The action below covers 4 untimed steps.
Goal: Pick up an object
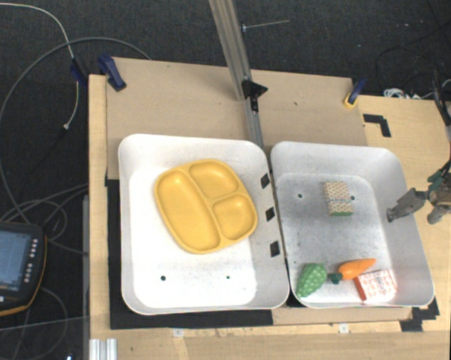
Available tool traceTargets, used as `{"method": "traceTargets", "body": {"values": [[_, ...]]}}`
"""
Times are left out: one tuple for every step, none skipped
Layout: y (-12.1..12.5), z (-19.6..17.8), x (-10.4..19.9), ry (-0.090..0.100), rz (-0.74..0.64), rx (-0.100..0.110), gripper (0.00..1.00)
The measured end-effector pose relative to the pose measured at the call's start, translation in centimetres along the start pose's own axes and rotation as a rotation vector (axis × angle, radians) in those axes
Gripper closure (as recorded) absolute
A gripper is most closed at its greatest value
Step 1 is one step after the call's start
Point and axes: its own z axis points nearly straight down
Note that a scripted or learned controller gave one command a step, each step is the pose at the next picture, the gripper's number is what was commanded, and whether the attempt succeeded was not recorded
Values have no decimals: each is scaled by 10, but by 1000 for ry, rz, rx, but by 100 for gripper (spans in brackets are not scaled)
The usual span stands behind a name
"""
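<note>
The gripper [420, 206] is at the right edge of the frame, just over the right rim of the right bin [405, 176]. Its two fingers are spread apart with an open gap between them, and nothing is held between them.

The right bin contains four objects. A small speckled block [338, 197], beige with a green lower edge, lies in the upper middle of the bin, to the left of the gripper and apart from it. Along the lower edge of the bin, from left to right: a green toy vegetable [311, 280], a toy carrot [354, 268] with a green stem end, and a small red and white box [375, 285]. The green vegetable and the carrot lie just beside each other; the carrot is touching or nearly touching the box. All three are well apart from the gripper.

The left bin [135, 209] holds a yellow divided plate [204, 205] with three compartments, set in the upper middle of the bin.

Both bins rest on a tan bench [177, 99]. A metal rail [230, 34] runs from the top of the frame down to the gap between the bins. A handheld screen [9, 267] lies at the lower left of the frame.
</note>
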Motion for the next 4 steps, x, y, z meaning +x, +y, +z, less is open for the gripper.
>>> {"method": "traceTargets", "body": {"values": [[0,0,0,0,0,0,0],[4,43,1,1,1,3,0],[12,91,0,1,1,4,0],[1,147,2,2,2,5,0]]}}
